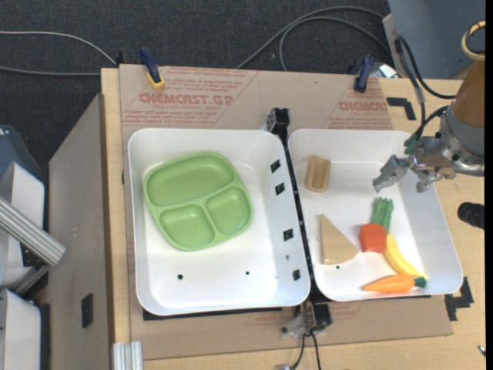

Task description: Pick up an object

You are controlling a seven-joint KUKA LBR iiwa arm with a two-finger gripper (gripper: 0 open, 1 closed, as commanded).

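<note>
over right bin (431,206), fingers (385,177) spread, bare

Green divided plate (199,201) in left bin (139,230) — toy food (385,241) in right bin (447,237).

A brown board (231,91) printed with red lettering covers the bench, held at its far edge by a yellow-tipped clamp (152,68) and a blue clamp (363,72). Dark grey carpet (192,14) lies beyond it, crossed by thin pale cables (323,14). A plain cardboard panel (77,176) flanks the board on one side, with a slanted metal rail (27,226) past it. Light is even, without hard shadows.
</note>
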